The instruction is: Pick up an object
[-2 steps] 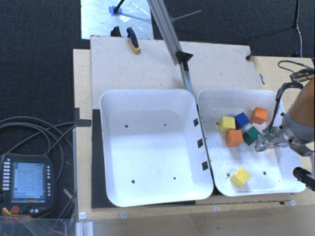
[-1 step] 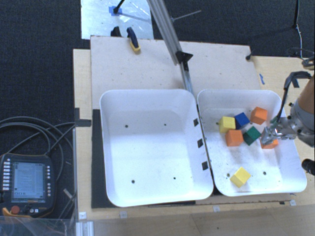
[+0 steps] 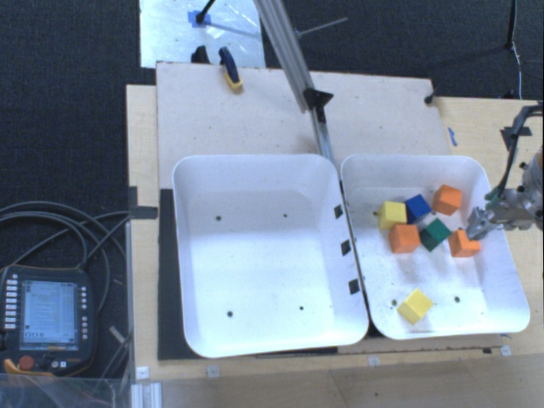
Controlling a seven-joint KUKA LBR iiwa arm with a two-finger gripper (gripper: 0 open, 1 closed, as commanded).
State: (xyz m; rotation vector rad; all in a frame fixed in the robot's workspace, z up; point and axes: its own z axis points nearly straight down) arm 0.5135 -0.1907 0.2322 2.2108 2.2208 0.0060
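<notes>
1. At far left, on dark carpet-like flooring, a grey teach pendant (image 3: 44, 320) with a lit screen, trailing several looped black cables (image 3: 64, 221).
2. Next, a pale wooden bench (image 3: 255, 113), flat and matte, with a shiny metal sheet (image 3: 170, 19) at its back edge and a blue-and-yellow clamp (image 3: 229, 68) on that edge.
3. Rising at a slant over the bench, a ribbed silver aluminium bar (image 3: 280, 32), ending in a black bracket between the two trays.
4. Two shallow white bins, smooth plastic, rounded corners, side by side and touching: left bin (image 3: 191, 253), with a few small dark dots on its floor, and right bin (image 3: 501, 300).
5. In the right bin, seven small cubes, matte and hard-edged: two yellow, three orange, one blue, one green.
6. Clustered near the middle: yellow cube (image 3: 392, 214), blue cube (image 3: 417, 206), orange cube (image 3: 405, 238), green cube (image 3: 435, 234), all just beside one another.
7. Apart, toward the near rim: a second yellow cube (image 3: 415, 305), lying alone.
8. Toward the back: an orange cube near the far wall (image 3: 448, 199).
9. At the right wall: a third orange cube (image 3: 461, 245), with the gripper (image 3: 478, 228) right at its upper right edge; metal, grey; fingers low by the cube, but impossible to tell whether spread or pinching it.
</notes>
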